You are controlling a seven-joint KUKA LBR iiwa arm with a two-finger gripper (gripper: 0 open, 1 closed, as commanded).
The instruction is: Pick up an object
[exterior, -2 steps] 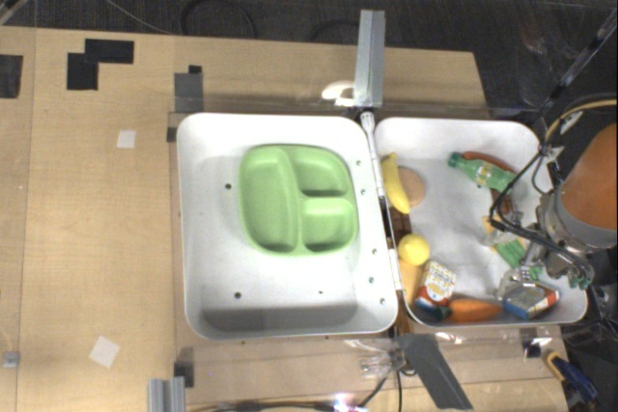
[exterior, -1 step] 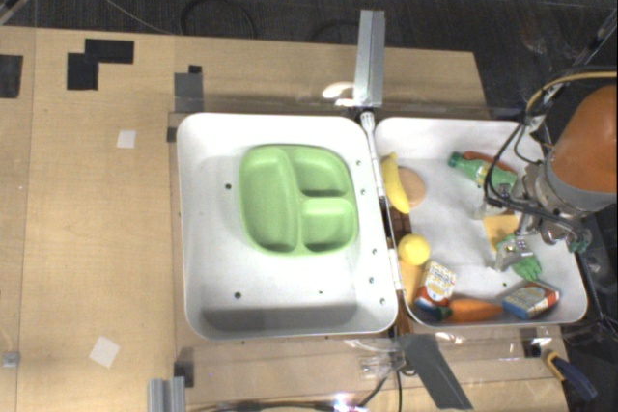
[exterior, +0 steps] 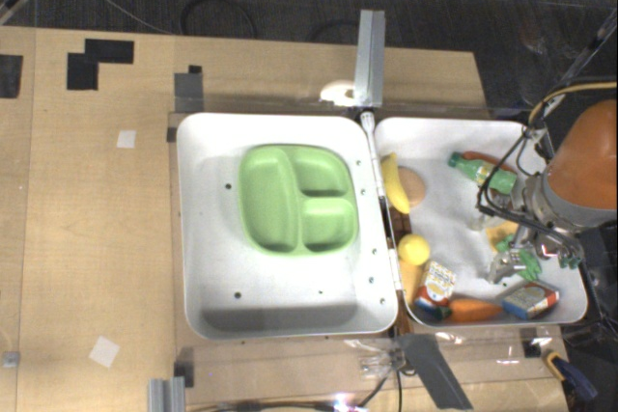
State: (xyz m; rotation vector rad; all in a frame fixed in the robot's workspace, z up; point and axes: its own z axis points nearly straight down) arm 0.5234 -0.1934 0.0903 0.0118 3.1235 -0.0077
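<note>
Camera view, one entry. Bench: pale wood, bearing two shallow white bins side by side. Left bin: holds one green divided tray, lying flat near the middle. Right bin: holds the loose items, namely a banana against the left wall, touching a tan rounded item; a lemon just below; a small printed packet; a carrot-like orange piece along the near wall; a red-and-blue packaged item at the near right corner; a green bottle near the far wall. Arm: grey with orange band, reaching in from the right. Gripper: low over the right half of the right bin, just above the red-and-blue item; whether it is spread or closed cannot be told, nor whether anything is in it. Handling, as judged: items look like light toy foods, stiff and smooth, so slippery; the carrot-like piece suits a hold across its narrow middle, the lemon across its width. Hard to make out: yellowish bits under the wrist cabling, partly covered; the packets' print is too small to read.
</note>
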